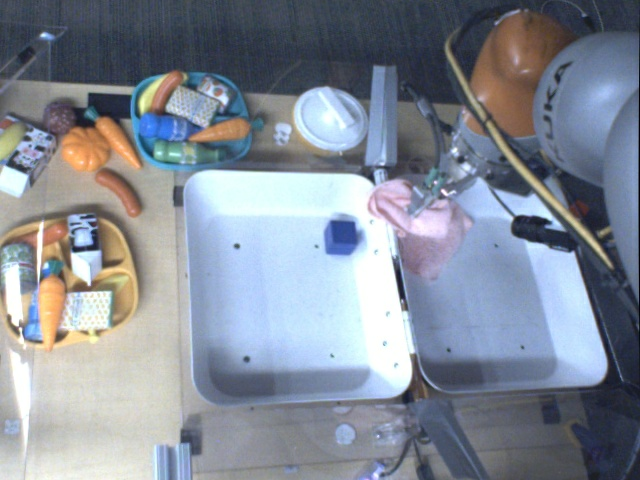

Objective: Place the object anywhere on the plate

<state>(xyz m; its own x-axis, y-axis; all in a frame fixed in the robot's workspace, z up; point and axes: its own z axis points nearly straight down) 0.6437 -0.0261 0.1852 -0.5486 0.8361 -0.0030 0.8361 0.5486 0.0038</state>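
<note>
- One gripper up over the seam between the two bins, jaws pinched on one pink cloth that hangs from them.
- The cloth drapes over the right bin, top-left corner, touching the seam.
- One blue cube sits in the left bin, left of the cloth, well apart from it.

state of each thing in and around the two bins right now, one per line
pink cloth: crumpled, hanging from the pincer, draped over the divide between the bins
pincer: shut on pink cloth, over the right bin's near-left corner
blue cube: resting flat in the left bin, untouched
white lidded container: closed, behind the bins
</note>
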